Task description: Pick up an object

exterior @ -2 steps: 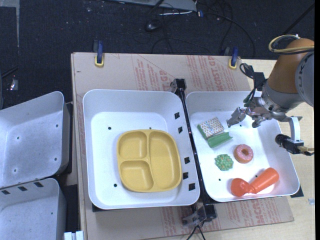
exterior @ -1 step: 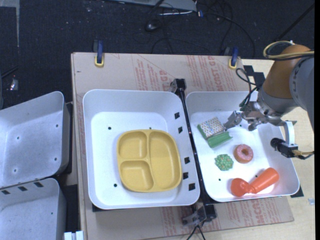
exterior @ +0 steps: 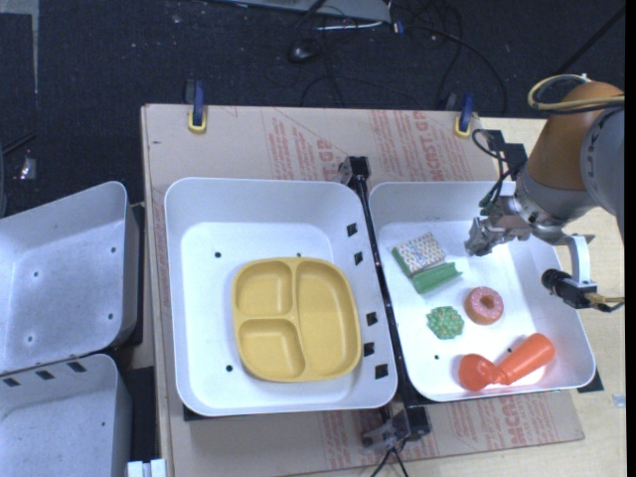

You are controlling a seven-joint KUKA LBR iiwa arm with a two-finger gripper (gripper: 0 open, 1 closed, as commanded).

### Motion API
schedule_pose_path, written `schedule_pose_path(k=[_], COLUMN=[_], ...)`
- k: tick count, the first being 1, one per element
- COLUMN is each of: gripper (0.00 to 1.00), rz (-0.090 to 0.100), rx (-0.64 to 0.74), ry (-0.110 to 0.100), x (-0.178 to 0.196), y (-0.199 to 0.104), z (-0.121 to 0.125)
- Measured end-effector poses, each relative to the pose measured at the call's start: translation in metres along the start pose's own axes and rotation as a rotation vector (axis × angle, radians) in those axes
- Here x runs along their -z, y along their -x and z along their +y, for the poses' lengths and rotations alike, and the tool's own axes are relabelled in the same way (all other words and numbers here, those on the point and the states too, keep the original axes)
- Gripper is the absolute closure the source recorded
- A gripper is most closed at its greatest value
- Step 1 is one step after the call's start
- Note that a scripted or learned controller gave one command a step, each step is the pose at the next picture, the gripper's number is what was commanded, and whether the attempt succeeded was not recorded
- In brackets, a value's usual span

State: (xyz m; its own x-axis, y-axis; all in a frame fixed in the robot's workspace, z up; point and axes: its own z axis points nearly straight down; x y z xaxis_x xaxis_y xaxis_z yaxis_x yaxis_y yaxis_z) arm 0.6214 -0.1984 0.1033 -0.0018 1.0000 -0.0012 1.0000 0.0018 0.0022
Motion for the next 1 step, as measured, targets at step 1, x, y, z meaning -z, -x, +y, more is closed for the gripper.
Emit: schedule_pose_path(k=[1], gripper=[1.0], rz=[-0.001], rx=[0.001], ry=[0.004], x=[0.0625], y=[-0.0033], z=[0.0058])
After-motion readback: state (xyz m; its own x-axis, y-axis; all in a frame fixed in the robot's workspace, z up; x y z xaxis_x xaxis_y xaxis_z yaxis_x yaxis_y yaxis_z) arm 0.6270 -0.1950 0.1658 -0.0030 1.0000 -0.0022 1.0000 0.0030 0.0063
